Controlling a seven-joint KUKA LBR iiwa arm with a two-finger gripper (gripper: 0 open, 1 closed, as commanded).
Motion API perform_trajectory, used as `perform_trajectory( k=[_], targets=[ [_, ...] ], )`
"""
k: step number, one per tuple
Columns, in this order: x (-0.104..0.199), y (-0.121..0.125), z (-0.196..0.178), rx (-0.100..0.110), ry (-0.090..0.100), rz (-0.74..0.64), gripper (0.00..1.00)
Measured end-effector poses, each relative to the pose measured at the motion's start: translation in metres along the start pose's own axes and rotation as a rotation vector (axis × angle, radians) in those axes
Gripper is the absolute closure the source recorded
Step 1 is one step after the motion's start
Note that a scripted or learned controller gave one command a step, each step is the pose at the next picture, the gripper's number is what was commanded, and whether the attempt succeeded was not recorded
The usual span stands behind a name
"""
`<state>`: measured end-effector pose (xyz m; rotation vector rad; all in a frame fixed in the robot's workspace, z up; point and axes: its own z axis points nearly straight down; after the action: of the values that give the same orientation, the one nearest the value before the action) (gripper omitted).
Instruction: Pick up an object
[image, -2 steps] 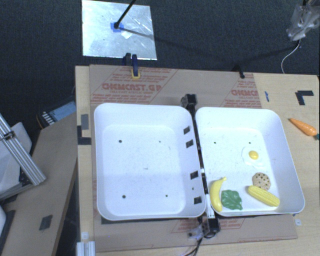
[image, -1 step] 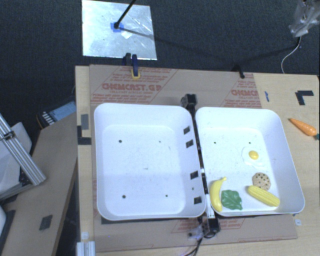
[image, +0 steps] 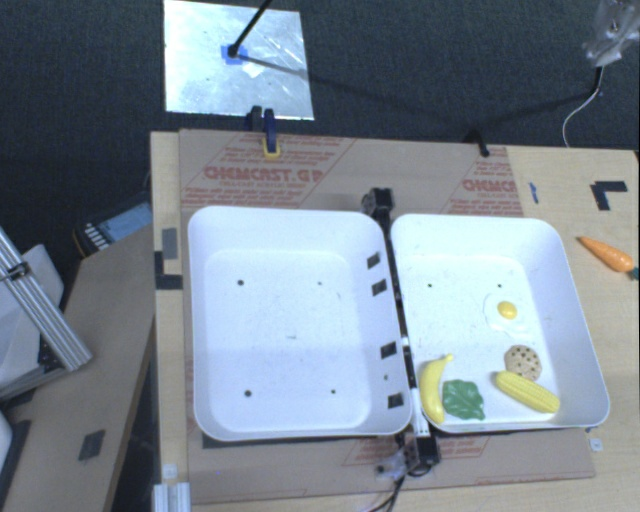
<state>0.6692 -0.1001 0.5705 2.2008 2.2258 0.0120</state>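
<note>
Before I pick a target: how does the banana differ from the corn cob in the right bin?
The banana is curved and smooth; the corn cob is straight and tapered. The banana lies along the right bin's left wall, running near to far; the corn cob lies slantwise near the front right corner. The banana touches the green leaf; the corn cob sits just in front of the cookie. Both are yellow, similar in length, and lie flat.

A carrot (image: 608, 253) lies on the bench (image: 560, 185) at right; a metal sheet (image: 238, 58) sits on the upper-left floor.
</note>
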Motion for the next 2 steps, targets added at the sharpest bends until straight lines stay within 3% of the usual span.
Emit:
perform_trajectory(
  k=[2],
  targets=[
    [0.001, 0.000, -0.024, -0.008, -0.003, -0.006, 1.00]
  ],
)
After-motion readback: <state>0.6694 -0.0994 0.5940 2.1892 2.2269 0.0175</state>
